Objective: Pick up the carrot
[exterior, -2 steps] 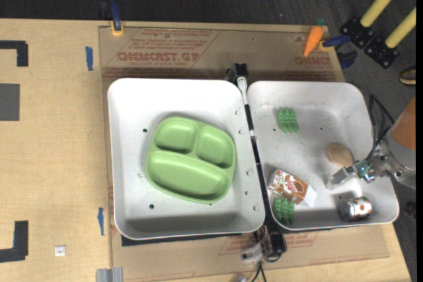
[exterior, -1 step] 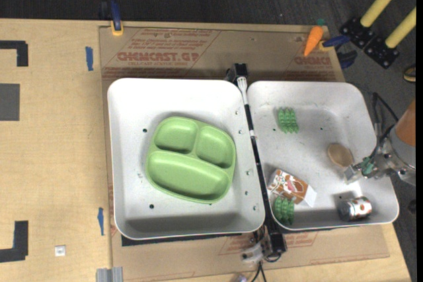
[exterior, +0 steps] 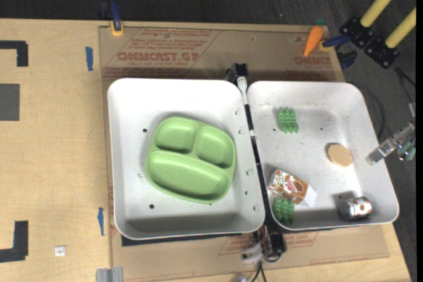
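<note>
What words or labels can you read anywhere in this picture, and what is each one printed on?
"CHEMCAST GP", roughly, in red on the brown board behind the bins; the last letters are unsure.
Smaller red lines above it on that board: too blurred to read.
Red print at the board's right end, near the carrot: cut short and unreadable.
Printed packet in the right bin: print too small to read.

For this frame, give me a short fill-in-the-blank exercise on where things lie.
1. The green divided plate lies in the ____ bin.
2. The carrot lies outside both bins, on the ____ beyond the right bin.
3. The tan round disc lies in the ____ bin.
4. The tool is at the right bin's ____ rim.

Missing words: left; board; right; right
</note>
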